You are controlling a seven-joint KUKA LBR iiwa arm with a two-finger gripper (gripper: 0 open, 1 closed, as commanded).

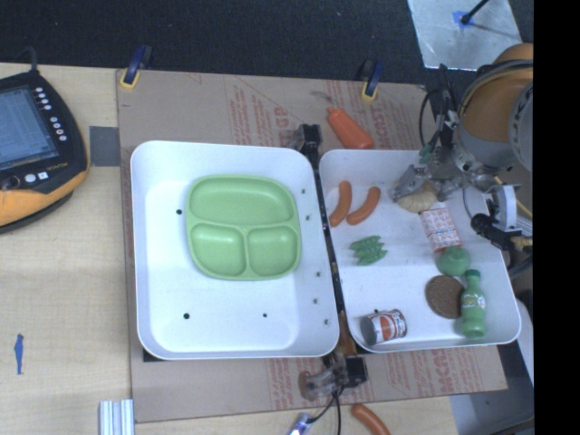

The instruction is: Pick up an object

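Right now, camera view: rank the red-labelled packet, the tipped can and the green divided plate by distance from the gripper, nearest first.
1. Red-labelled packet, right bin, just below the gripper.
2. Tipped can, right bin's near-left corner.
3. Green divided plate, middle of the left bin, farthest.

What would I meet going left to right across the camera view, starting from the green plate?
Green divided plate → two sausages → green leafy piece → tipped can → brown disc → green bottle.

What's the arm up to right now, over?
Gripper low in right bin, over a pale object. Nothing seen held. Sausages, can close by.
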